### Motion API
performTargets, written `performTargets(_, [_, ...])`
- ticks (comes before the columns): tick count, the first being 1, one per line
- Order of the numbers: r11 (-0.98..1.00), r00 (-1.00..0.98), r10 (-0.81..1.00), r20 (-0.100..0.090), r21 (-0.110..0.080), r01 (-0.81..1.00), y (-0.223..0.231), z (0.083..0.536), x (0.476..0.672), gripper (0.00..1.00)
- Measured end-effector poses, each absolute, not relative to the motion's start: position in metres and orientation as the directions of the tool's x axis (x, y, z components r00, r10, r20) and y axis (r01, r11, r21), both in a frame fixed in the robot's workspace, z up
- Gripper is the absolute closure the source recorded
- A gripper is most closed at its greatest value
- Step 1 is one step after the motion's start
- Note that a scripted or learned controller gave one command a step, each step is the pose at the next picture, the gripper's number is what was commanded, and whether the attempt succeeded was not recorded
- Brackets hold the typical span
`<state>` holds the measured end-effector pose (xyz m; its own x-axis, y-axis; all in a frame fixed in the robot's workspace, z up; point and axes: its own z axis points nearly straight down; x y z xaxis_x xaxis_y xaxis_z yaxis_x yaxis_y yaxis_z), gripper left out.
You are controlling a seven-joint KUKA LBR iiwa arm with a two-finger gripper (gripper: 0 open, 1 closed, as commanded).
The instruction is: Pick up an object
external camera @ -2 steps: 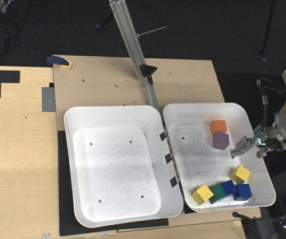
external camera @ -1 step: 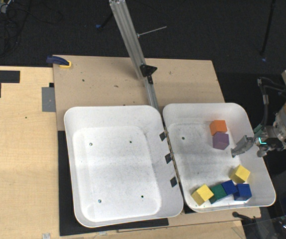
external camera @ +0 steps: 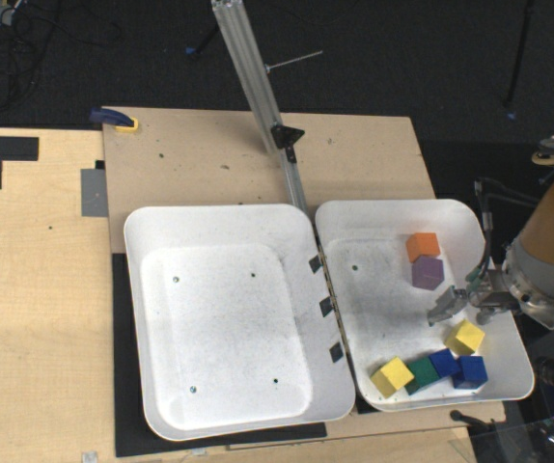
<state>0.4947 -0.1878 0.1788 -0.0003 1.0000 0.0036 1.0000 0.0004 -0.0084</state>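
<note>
So nothing is lifted yet, as far as I can judge. The nearest candidate is a yellow cube (external camera: 468, 338) lying on the floor of the right bin (external camera: 373, 222), just below and beside my gripper (external camera: 456, 304). The gripper sits low over the bin's right side, reaching in from the right; its fingers look slightly spread, and I see no object between them, so I count it as holding nothing.

Further up the same bin sit an orange cube (external camera: 423, 246) and, touching it just below, a purple cube (external camera: 428, 272). Both lie near the gripper's upper left but apart from it. Along the bin's near edge there is a cluster: a second yellow block (external camera: 392, 376), a green block (external camera: 422, 371) against it, and two blue blocks (external camera: 457, 367) tucked together at the right.

The left bin (external camera: 142, 225) stands beside it on the table (external camera: 354, 148).

My reading: the approach is done, the grasp and the lift are both left, and the yellow cube by the fingers looks the likeliest pick.
</note>
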Motion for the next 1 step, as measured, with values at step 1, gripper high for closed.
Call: performTargets(1, [-0.001, 0.001, 1.0, -0.002, 0.0, 1.0, -0.1978, 0.1246, 0.4973, 0.0])
